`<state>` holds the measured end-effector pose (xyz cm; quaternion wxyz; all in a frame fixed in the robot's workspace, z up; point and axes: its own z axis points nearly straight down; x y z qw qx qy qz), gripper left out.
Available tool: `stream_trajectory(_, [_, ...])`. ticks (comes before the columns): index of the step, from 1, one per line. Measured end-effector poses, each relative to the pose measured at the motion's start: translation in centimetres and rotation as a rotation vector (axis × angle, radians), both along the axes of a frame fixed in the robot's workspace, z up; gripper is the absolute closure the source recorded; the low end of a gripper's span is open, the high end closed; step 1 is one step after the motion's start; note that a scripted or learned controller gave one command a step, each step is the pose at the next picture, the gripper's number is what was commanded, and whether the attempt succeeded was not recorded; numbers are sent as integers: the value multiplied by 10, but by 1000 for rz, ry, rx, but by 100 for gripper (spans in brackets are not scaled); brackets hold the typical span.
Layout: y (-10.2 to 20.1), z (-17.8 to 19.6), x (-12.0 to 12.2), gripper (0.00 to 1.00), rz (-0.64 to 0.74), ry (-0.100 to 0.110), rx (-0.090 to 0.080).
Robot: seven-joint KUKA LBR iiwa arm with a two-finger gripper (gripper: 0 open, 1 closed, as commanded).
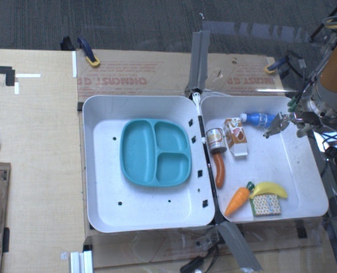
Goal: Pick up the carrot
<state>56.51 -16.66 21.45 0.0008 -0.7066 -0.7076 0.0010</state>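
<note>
Leftmost on the tabletop (32, 129), the left bin (100, 209) holds a teal divided plate (155, 152). Right bin (304, 209): carrot (237, 200) lies at the front edge, just beside the hot dog (219, 170) and banana (269, 190). Risk: a descent could nudge these neighbours or trap the carrot against the bin wall. Gripper (282, 124) sits near the far right rim, well apart from the carrot; jaws' state cannot be told, blurred against cabling.
</note>
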Motion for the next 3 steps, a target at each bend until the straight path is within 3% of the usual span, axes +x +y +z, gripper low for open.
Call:
stream_trajectory(1, [-28, 62, -17, 0, -55, -2, -2])
stream_trajectory(2, [36, -123, -40, 0, 73, -1, 0])
stream_trajectory(3, [67, -123, -88, 0, -92, 0, 1])
